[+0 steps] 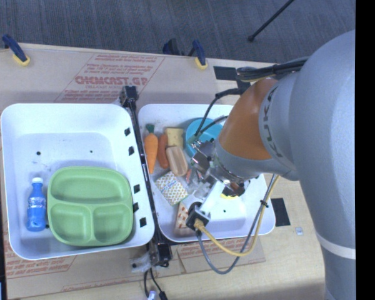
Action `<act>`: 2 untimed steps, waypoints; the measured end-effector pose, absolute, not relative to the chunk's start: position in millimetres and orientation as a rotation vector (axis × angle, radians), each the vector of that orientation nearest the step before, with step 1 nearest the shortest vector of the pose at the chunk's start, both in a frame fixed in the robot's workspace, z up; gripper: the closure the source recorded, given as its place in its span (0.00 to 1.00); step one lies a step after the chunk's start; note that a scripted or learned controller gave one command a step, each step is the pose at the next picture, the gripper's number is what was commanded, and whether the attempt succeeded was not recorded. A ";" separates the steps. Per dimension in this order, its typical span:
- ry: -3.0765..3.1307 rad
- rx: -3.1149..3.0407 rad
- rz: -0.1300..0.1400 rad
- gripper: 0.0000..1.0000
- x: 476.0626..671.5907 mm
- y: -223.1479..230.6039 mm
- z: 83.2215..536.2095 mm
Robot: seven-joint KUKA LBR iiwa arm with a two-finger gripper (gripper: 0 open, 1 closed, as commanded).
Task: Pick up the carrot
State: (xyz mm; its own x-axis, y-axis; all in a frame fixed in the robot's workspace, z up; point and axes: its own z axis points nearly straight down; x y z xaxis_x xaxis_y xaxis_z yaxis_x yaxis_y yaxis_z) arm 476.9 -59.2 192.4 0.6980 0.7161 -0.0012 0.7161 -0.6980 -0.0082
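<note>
Orange carrot (151, 152) is crowded by bin wall (143, 122) and brown piece (163, 150); the latter could be seized instead. Gripper (197, 162) closure cannot be told.

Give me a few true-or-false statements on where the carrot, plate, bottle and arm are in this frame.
1. The carrot lies in the view's right bin, close to the wall nearest the other bin. True.
2. The green plate is in the right bin. False: it is in the view's left bin.
3. A blue bottle is beside the green plate, on its left in the view. True.
4. The arm reaches over the left bin. False: it is over the right bin.
</note>
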 end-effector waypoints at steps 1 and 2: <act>-1.549 -2.718 0.016 1.00 475.7 -31.1 190.1; -1.526 -2.736 0.013 1.00 474.7 69.0 190.3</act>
State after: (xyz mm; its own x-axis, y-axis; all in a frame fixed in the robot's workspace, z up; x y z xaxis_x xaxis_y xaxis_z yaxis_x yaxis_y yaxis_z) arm 474.7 69.0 190.3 0.5253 0.8509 -0.0034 0.8508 -0.5253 -0.0117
